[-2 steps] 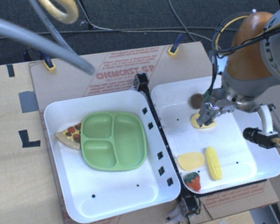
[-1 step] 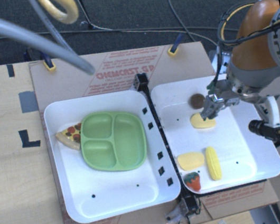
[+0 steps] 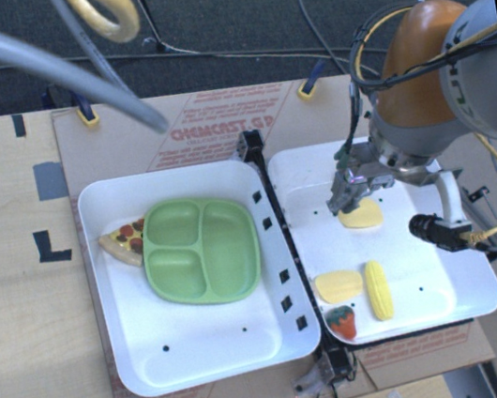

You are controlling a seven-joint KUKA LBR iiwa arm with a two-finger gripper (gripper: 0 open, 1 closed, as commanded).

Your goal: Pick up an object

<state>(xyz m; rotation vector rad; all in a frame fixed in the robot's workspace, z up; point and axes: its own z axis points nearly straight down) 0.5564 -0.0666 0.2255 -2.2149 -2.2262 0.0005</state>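
Observation:
My gripper (image 3: 351, 196) hangs low over the right bin (image 3: 457, 299), its dark fingers right above the left edge of a pale yellow flat piece (image 3: 366, 216). Whether it touches or grips that piece I cannot make out. Nearer the front of the same bin lie a yellow corn cob (image 3: 378, 289), a pale yellow block (image 3: 338, 284) and a red strawberry (image 3: 343, 321). In the left bin (image 3: 201, 364) sits a green divided plate (image 3: 200, 249) with a pizza slice (image 3: 123, 242) tucked at its left edge.
A black divider (image 3: 280, 245) runs between the two bins. The arm's grey body and orange band (image 3: 419, 58) loom over the right bin's back right corner, with cables looping around it. A black fitting (image 3: 435, 232) sticks out at the right.

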